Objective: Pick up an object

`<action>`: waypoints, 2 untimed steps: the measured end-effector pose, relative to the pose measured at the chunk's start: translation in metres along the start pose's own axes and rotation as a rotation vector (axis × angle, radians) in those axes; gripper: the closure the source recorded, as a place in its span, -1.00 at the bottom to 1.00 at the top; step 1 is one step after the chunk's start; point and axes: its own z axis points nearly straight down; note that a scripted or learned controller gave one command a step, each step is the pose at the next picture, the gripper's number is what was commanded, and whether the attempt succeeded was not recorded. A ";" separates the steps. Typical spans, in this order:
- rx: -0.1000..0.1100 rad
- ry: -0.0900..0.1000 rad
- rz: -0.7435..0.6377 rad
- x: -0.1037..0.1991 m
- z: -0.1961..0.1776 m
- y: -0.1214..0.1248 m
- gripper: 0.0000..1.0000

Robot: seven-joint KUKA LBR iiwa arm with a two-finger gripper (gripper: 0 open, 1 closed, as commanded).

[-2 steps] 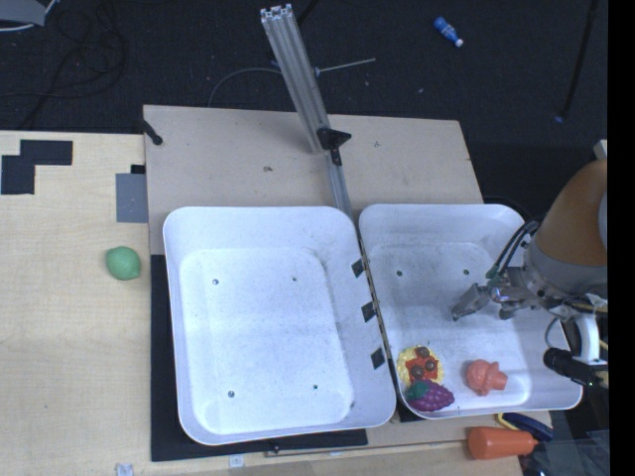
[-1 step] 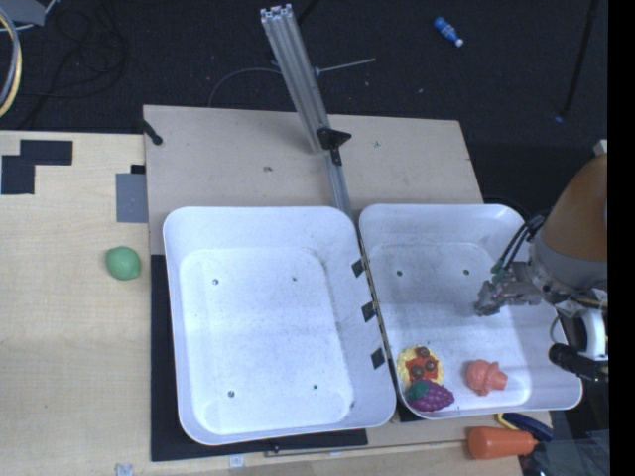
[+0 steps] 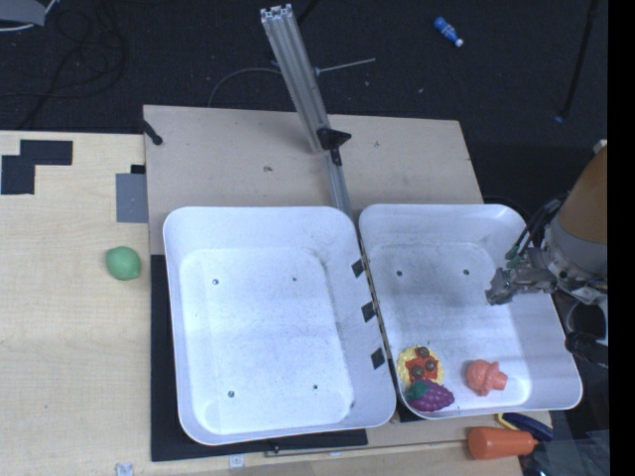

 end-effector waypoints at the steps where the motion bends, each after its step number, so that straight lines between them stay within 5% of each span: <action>1: -0.002 0.000 0.000 -0.001 -0.062 0.002 1.00; 2: -0.001 0.000 0.000 -0.001 -0.105 0.003 1.00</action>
